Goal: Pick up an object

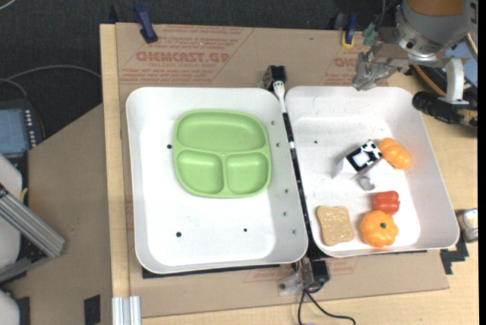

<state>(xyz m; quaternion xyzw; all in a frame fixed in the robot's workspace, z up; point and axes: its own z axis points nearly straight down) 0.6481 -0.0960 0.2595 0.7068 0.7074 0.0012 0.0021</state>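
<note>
Toast slice (334,225), small pumpkin (378,228), red pepper (386,201) lie untouched in right bin (319,115). Claw (370,77) hovers over bin's far rim; grip state unclear. Nothing lifted; whole pick remains.

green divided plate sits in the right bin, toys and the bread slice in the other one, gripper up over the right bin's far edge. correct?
Not quite. The camera view shows the green divided plate in the left bin, not the right. The toys and the bread slice lie in the right bin, and the gripper is over that bin's far edge, as you said.
</note>
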